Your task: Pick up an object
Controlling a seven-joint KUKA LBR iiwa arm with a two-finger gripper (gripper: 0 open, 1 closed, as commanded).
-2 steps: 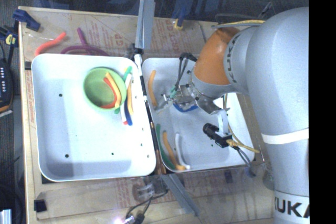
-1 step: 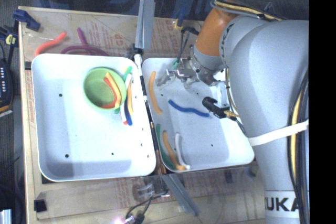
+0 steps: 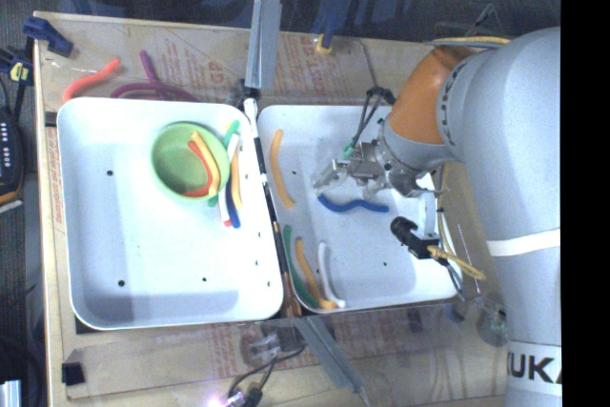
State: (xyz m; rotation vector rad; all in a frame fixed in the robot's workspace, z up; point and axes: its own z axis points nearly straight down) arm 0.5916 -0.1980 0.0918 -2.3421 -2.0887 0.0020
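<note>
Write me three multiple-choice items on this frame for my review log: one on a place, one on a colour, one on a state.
1. Where does the green bowl sit?
A. In the left bin
B. In the right bin
C. On the bare bench

2. What colour is the wavy strip lying just below the gripper?
A. Orange
B. Blue
C. White

3. How does the green bowl stand?
A. Upside down
B. Open side up, with strips in it
C. Stacked on a second bowl

Answers:
1 A: the bowl rests inside the left bin, near its upper right corner.
2 B: the strip on the right bin floor is plainly blue.
3 B: its hollow faces the camera and orange and yellow strips lie across it.
</note>
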